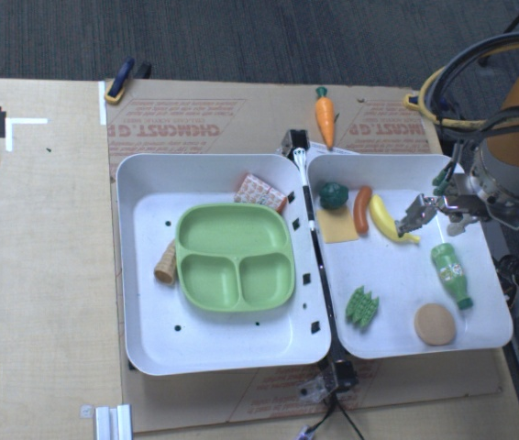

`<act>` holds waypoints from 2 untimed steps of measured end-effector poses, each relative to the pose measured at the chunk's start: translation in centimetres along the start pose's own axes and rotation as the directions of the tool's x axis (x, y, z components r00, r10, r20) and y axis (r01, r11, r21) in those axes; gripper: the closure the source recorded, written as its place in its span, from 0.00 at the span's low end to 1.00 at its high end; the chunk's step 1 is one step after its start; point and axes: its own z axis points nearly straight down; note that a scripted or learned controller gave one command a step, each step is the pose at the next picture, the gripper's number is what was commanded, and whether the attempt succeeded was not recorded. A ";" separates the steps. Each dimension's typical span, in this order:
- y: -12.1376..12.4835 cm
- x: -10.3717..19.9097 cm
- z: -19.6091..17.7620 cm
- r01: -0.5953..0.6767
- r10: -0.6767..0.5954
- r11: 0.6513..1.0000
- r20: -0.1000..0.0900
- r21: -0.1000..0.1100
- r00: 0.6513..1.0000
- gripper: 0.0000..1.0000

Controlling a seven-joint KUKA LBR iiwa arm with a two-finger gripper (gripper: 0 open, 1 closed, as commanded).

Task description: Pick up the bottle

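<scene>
The bottle (450, 275) is green with a white label and lies on its side in the right bin (397, 342), near that bin's right wall, cap toward the front. My gripper (434, 219) hangs just behind the bottle, by the right end of a banana (384, 218). Its fingers are spread, with one dark fingertip (414, 218) beside the banana. The gripper is open, with nothing between the fingers, and it is apart from the bottle.
The right bin also holds a red sausage (361, 209), a dark green vegetable (334, 195), a yellow cheese slice (337, 229), a leafy green piece (362, 307) and a round bun (436, 324). The left bin holds a green divided plate (237, 255). A carrot (324, 115) lies behind the bins.
</scene>
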 end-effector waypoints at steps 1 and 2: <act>-2.5 -2.9 14.9 0.212 -0.212 0.977 0.000 -0.001 0.977 0.00; -2.4 -3.0 13.9 0.210 -0.210 0.978 0.001 -0.002 0.978 1.00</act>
